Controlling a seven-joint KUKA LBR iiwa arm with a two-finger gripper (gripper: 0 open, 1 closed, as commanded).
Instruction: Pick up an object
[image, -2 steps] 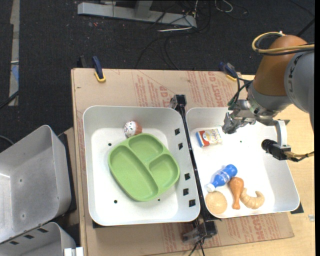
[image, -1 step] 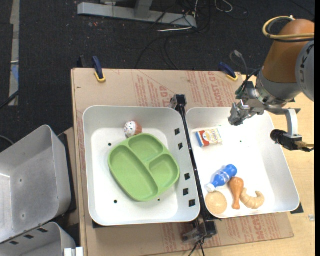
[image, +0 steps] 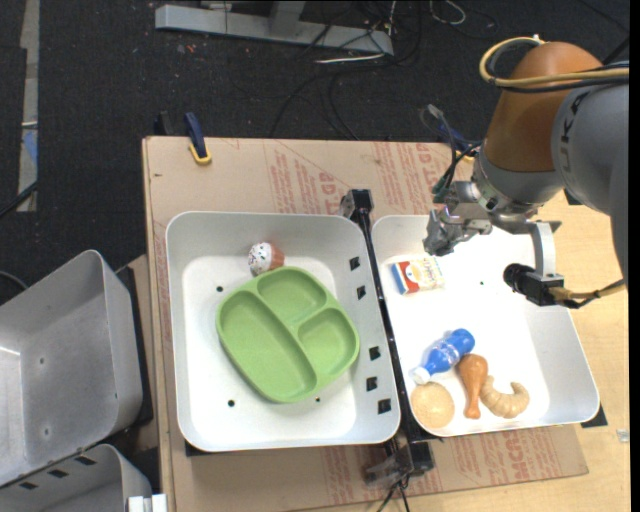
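My gripper (image: 442, 238) hangs over the back left part of the right bin (image: 560, 340), just above and behind a small white carton with red and blue print (image: 415, 274). Nothing shows between its fingers. At the front of that bin lie a blue and white bottle (image: 444, 355), a brown drumstick (image: 474, 378), a tan croissant-like piece (image: 506, 399) and a round beige piece (image: 432, 404). In the left bin (image: 190, 400) a green divided plate (image: 288, 333) lies flat, with a small white and orange ball (image: 263, 258) behind it.
A black divider with clips (image: 375, 330) runs between the two bins. A grey plastic tub (image: 60, 370) stands off the bench at the left. Cables and a metal frame lie on the dark floor behind. The arm's black side fitting (image: 530, 282) overhangs the right bin.
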